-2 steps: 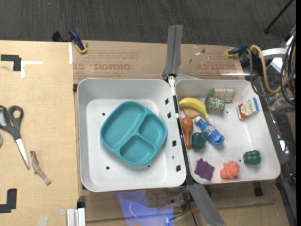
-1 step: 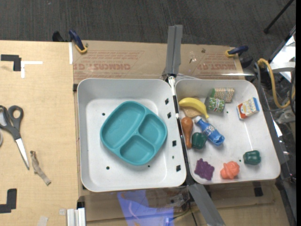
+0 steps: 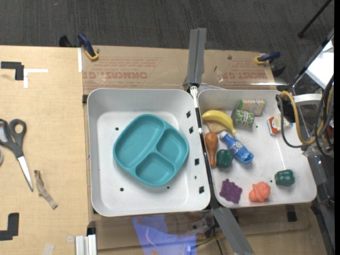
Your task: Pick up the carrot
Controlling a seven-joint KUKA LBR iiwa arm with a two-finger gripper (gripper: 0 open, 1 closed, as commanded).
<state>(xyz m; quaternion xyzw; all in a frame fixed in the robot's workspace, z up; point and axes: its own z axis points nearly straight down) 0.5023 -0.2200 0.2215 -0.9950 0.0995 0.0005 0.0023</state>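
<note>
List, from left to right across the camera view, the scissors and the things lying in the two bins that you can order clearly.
Scissors → teal plate → carrot → purple grapes → orange toy → green pepper.

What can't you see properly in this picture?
- The orange plastic carrot in the right white bin: its lower end lies against the dark green toy pepper, too small to separate.
- The small red-and-white packet: label too small to read.
- The grey robot arm: cut off by the right edge.
</note>
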